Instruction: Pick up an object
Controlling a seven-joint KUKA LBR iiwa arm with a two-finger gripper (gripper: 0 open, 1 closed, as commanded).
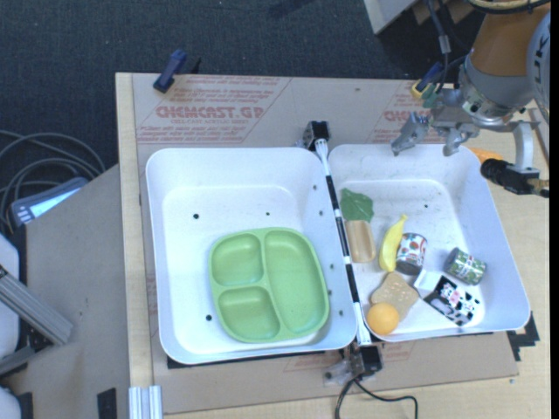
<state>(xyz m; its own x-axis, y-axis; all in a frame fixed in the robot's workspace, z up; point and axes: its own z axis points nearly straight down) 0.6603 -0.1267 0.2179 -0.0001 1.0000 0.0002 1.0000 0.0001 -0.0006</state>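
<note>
Above the right bin's [489,195] twelve o'clock rim, the gripper [431,137] is hovering with fingers spread — gripping nothing — while the banana [394,242] is lying below.

A dark grey carpeted floor [105,24] surrounds the bench. The bench top [218,112] is a pale board printed with reddish lettering, set on a light wooden surface [79,260]. Grey cables [39,160] loop over the floor at the left — beside them lies a metal bar [35,308]. A small blue clip [169,71] sits at the board's far-left corner. The light is even and soft.
</note>
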